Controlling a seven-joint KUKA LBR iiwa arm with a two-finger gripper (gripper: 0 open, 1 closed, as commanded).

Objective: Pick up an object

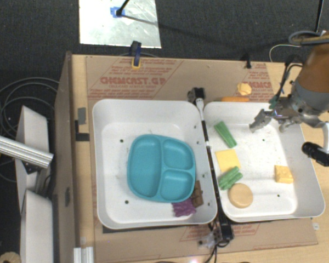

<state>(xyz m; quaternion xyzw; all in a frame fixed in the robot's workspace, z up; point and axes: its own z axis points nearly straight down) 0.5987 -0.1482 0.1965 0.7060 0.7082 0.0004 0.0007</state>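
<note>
Camera view: the gripper (271, 124) hovers at the frame's right over the right bin (310, 201), fingers apart, empty. Seemingly the approach; next it should descend onto the green block (226, 134) nearby.

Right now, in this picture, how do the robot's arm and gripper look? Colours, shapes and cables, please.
The arm is a thick rounded tube, orange-brown above and grey at the wrist. The gripper at its end is small, angular and made of silver-grey metal. Thin pale cables curve in loops beside the arm.
</note>
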